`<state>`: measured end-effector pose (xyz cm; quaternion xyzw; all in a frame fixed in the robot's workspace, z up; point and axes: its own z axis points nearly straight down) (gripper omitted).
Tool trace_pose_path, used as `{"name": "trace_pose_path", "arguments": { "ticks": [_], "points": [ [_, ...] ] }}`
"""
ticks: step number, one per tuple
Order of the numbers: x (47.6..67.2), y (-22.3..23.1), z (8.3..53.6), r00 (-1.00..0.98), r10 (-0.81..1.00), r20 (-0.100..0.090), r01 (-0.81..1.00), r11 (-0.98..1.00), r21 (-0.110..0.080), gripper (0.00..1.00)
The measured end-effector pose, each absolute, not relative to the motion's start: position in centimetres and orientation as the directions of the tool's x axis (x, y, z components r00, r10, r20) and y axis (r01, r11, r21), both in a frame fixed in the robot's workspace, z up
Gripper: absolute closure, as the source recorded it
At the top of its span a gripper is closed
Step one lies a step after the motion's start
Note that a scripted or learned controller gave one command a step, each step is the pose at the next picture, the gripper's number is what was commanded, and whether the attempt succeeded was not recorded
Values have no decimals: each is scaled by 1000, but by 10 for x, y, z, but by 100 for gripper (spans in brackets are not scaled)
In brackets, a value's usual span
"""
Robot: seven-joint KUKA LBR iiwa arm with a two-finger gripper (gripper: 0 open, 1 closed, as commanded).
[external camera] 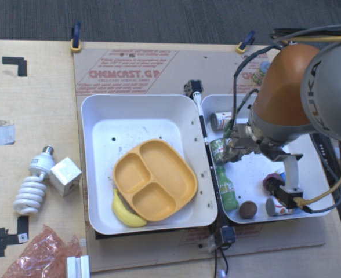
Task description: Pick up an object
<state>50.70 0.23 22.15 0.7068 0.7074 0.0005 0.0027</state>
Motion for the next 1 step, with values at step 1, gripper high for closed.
{"name": "trace_pose_path", "arguments": {
  "ticks": [1],
  "points": [
    [507, 2, 221, -1, 1000, -3, 1000, 1, 4, 0]
  ]
}}
